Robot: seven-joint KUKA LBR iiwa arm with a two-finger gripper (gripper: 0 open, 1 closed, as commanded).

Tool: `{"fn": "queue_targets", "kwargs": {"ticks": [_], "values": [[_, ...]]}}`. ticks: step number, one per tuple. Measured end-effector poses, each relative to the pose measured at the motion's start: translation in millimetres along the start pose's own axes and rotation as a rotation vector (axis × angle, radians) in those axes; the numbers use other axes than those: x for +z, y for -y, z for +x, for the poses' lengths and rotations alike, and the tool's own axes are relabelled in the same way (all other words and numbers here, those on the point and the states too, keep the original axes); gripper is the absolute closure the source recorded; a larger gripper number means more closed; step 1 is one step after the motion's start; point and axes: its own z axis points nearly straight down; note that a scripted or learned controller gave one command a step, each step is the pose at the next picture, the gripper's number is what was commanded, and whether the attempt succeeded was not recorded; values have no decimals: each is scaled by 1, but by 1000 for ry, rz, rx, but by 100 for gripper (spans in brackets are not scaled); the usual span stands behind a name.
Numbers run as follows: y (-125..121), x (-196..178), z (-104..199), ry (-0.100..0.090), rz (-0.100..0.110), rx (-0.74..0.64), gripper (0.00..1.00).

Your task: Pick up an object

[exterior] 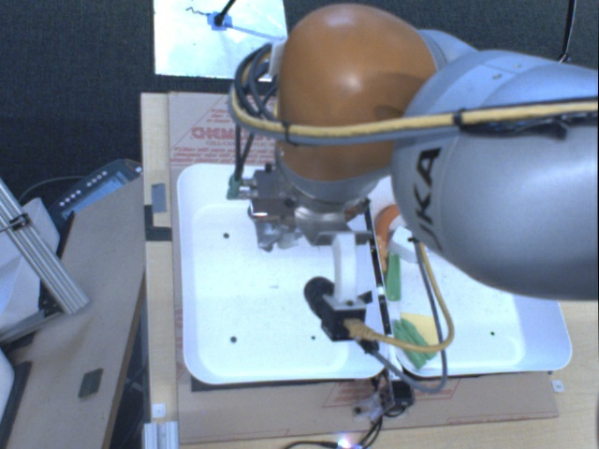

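**Inspector:** Position of the arm (496, 204)?

**Operator:** It enters from the right of the frame. Its orange-banded wrist (346, 82) hangs over the upper middle of the white bin (234, 279). The wrist hides the jaws from this angle, so I cannot tell whether they are released or clenched. Nothing is seen held.

**Inspector:** Candidate objects?

**Operator:** Three, all right of centre in the frame. A narrow green piece (394, 279) lies lengthwise up the bin. A yellow piece (419, 329) lies near it, toward the lower right. An orange piece (387, 219) sits above the green one, partly covered by the arm. The wrist stands to the left of all three.

**Inspector:** Assessment of the step?

**Operator:** In my judgement this is the approach, with no grasp made yet.

**Inspector:** Recommendation?

**Operator:** Take the green piece, as it looks the most exposed. Shift the wrist rightward until it is centred over the piece. Turn the jaws to span its narrow width, then descend straight. Close only once the piece sits between them.

**Inspector:** Risks?

**Operator:** The yellow piece lies close by, so a slanted or wide descent could nudge it or catch both. Lift slowly and confirm the hold before clearing the bin wall.
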Motion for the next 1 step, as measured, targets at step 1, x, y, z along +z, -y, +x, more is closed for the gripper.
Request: {"fn": "queue_targets", "kwargs": {"ticks": [1], "values": [[-1, -136, -1, -11, -23, -4, 100]]}}
